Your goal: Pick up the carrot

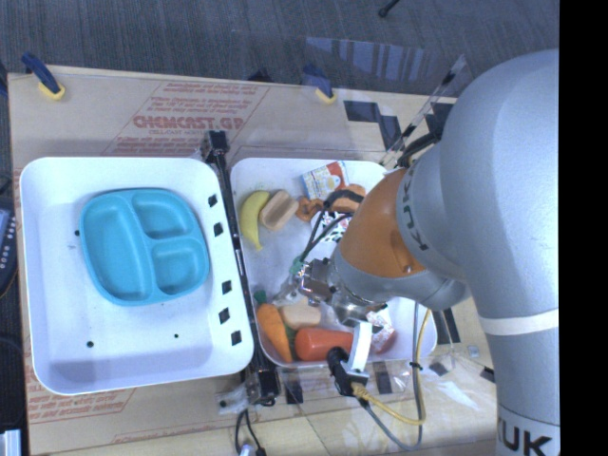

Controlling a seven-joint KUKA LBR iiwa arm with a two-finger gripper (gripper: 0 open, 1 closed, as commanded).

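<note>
The brown printed-cardboard bench (142,112) bears two shallow white plastic bins: one bin (285,165) beneath the pincer (309,288), the other bin (47,255) to its view-left.

carrot (274,332) tight btw bin wall (244,272), red item (321,344)

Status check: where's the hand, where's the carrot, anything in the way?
Hand low over right bin. Carrot lying unheld by bin's left wall. Red-orange item crowds it.

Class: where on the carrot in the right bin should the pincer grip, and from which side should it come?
Likely the carrot at its thick middle, from straight above, closing across its width. It lies flat along the bin wall, with a red food piece close alongside, so sideways approaches look blocked.
</note>
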